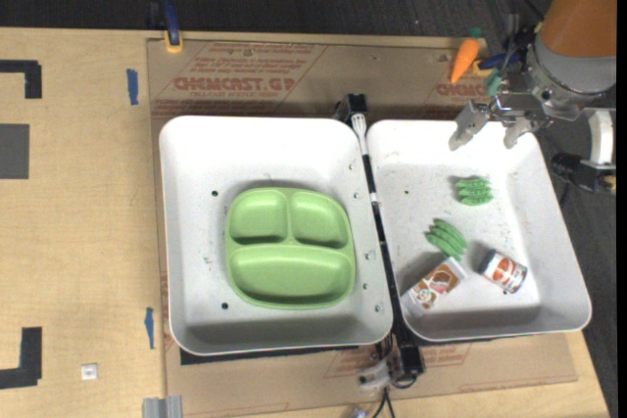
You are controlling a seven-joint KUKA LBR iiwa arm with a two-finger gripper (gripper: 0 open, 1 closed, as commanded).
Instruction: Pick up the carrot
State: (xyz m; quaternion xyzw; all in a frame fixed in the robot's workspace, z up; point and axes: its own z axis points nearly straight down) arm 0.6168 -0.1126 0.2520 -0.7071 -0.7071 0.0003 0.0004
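At upper right of the frame: carrot (464,61), on the counter (88,210) beyond the right bin (558,240), long axis near-vertical, just up-left of the claw (486,124), fingers spread wide, holding nothing.

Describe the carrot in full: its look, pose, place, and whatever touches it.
The carrot is a small orange toy with a green top, smooth like plastic. It lies outside both bins, on the brown cardboard past the far rim of the right bin, near that bin's far corner. It lies at a slant, green end farther from the bin, orange tip pointing toward the rim. It rests on the cardboard. The gripper is apart from it, over the bin's far edge, jaws spread with nothing between them.
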